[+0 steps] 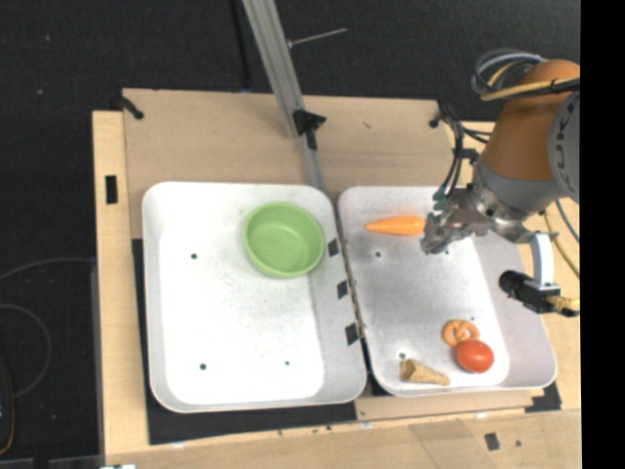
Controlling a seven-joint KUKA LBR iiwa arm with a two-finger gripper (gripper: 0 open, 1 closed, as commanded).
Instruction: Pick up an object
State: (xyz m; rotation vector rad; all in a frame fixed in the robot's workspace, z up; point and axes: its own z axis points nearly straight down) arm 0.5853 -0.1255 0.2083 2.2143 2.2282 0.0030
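An orange carrot [395, 226] lies across the far part of the right bin [420, 291], its tip pointing left. My gripper [437, 236] hangs right at the carrot's thick right end, touching or just above it; the wrist hides the contact. At the bin's near right corner sit a red tomato [475, 357], a small orange ring-shaped piece [456, 332] behind it, and a tan cone [423, 371] lying on its side. A green bowl [284, 239] stands upright in the left bin [195, 301], near its far right corner.
A grey metal pole [278, 66] slants down from the top to the seam between the bins. Black clips [349, 291] line that seam. A black fitting with a cable [532, 291] juts over the right bin's right rim.
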